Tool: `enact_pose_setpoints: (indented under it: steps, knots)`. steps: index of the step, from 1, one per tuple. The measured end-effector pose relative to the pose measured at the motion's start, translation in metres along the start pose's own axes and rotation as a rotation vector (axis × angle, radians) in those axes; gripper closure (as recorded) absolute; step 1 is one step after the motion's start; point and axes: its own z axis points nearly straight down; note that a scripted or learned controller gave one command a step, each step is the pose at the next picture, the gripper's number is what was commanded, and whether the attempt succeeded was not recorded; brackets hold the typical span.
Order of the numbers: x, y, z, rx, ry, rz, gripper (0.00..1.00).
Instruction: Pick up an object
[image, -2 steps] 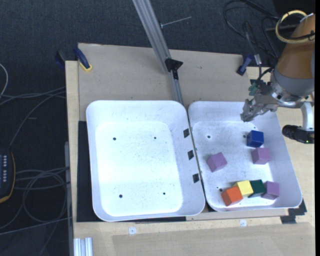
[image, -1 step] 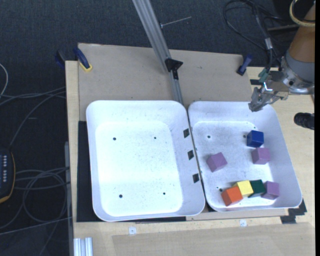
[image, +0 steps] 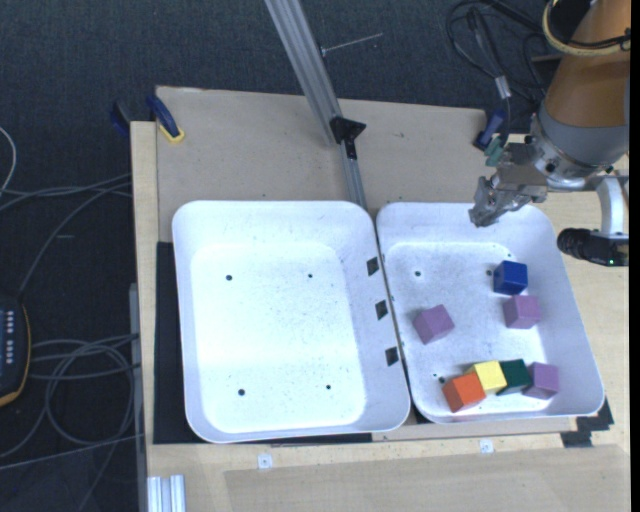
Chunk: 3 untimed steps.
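Note:
My gripper (image: 487, 212) hangs over the far edge of the right bin (image: 566, 300), above its back rim, with nothing seen between its fingers. In that bin lie a blue cube (image: 510, 277), a purple cube (image: 521, 311) just in front of it, and another purple cube (image: 433, 323) near the middle. Along the near wall sit an orange block (image: 463, 391), a yellow cube (image: 489, 376), a green cube (image: 515, 374) and a third purple cube (image: 544, 379). The blue cube is the closest object to the gripper, a short way nearer the front.
The left bin (image: 200, 300) stands beside the right one, joined by dark clips (image: 380, 308). A grey metal pole (image: 320, 90) slants over the bench behind the bins. A blue and yellow clamp (image: 165, 117) sits at the bench's far left corner. Cables run on the floor.

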Motion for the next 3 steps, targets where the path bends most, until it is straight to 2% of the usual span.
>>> enact_pose_setpoints:
  steps: [3]
  knots:
    - [0.176,-0.016,0.032,0.004,0.001,-0.001,1.00]
